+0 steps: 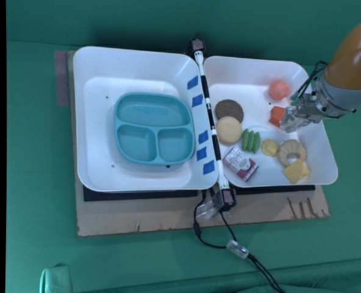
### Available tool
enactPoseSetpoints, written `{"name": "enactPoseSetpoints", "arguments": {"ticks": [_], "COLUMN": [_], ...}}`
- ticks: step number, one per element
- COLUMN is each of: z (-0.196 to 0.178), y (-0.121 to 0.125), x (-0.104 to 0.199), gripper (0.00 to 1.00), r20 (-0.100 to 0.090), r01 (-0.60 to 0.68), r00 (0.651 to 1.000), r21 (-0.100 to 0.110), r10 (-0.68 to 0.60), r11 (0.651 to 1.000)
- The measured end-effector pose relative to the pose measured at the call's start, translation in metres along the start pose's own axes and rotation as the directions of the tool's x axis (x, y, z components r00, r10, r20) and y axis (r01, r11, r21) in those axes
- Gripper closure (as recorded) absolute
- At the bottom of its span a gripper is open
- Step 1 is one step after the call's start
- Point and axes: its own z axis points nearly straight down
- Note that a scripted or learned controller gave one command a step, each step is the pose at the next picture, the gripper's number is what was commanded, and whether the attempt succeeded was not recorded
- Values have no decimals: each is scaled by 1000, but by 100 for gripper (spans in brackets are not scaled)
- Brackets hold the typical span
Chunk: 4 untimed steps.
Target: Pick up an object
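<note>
- Orange block [277, 115] sits in the right bin [253, 72], near its far right side, just below the round pink-red piece [278, 89].
- Gripper [290, 123] is down right beside that block, touching or nearly so; how wide it stands, I cannot tell.
- Looks like a light, stiff toy, probably smooth; squeezing its flat opposite sides seems safest.

A green cloth [40, 237] covered the bench under even, soft light. A brown cardboard sheet [138, 215] lay at its centre, with a black cable [253, 261] trailing off toward five o'clock across the cloth.
</note>
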Motion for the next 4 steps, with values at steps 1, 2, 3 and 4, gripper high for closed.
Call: {"name": "enactPoseSetpoints", "arguments": {"ticks": [1,2,3,4], "z": [0,20,22,3], "y": [0,65,136,140], "x": [0,1,52,49], "gripper": [0,0,0,100], "r20": [0,-11,-11,-1], "r01": [0,10,10,5], "r00": [1000,1000,1000,1000], "r21": [0,19,24,8], "r10": [0,-9,-10,-5], "r11": [1000,1000,1000,1000]}}
